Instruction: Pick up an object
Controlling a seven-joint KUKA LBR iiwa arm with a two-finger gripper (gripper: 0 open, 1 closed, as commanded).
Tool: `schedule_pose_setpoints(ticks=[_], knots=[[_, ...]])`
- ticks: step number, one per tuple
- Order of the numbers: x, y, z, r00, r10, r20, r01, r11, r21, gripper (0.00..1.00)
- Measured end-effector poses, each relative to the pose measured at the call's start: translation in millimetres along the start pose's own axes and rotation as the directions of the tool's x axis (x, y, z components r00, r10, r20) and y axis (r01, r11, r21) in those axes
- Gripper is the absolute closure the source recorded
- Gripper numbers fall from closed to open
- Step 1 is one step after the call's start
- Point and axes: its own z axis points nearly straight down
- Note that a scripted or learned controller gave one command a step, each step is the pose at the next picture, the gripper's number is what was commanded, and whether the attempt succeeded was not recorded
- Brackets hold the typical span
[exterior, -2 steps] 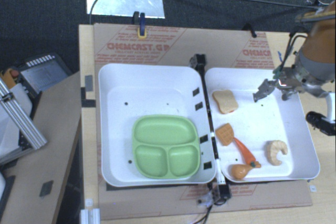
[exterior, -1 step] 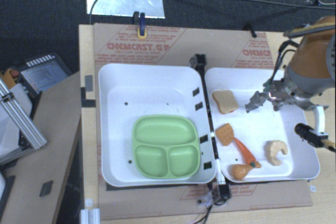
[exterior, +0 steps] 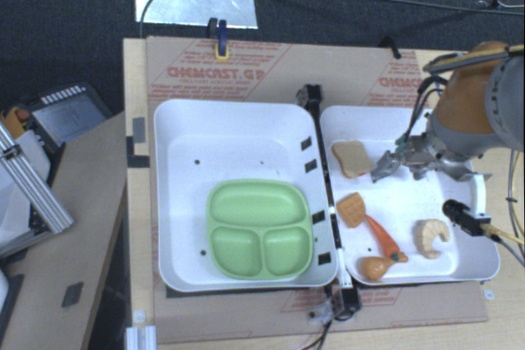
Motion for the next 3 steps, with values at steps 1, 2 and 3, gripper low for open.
schedule_pose_setpoints(ticks=[1, 2, 3], knots=[[0.4, 0.7, 30.4, 1.0, 0.003, 0.0, -0.003, 1.0, -0.001, 0.0], [0.1, 1.6, 18.5, 1.0, 0.003, 0.001, -0.003, 1.0, -0.004, 1.0], [-7.8, 8.9, -40.3, 1.0, 0.001, 0.002, -0.001, 1.0, -0.007, 1.0]])
